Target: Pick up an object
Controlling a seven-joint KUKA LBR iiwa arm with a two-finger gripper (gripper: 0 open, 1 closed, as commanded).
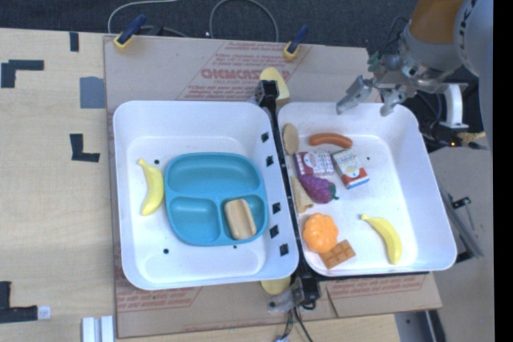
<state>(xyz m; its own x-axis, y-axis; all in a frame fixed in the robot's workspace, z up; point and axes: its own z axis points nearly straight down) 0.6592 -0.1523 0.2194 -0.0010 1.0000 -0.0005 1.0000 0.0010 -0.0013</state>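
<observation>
Because the arm (453,4) reaches in from the right, its grey and orange bulk hangs over the far right corner of the desk (64,172), leaving both bins open to the camera. The left bin (128,124) carries a blue divided tray (200,188) set squarely in its middle, with a bread roll (240,219) lying in the tray's near right compartment and a yellow banana (151,187) on the bin floor just left of the tray. The right bin (429,172) holds the loose clutter, probably the stock to pick from: a sausage (330,141) at the far side, a small carton (350,169) and a printed packet (314,164) below it, a purple bunch of grapes (317,189) touching the packet, then an orange fruit (321,231), a brown waffle piece (339,254) and a second banana (383,236) toward the near edge. The jaws of the gripper (367,101) stand spread and hold nothing, poised above the bin's far rim, well apart from every item. The sausage lies nearest to them, so it seems the likeliest target; no object is yet lifted, and the task looks barely begun.
</observation>
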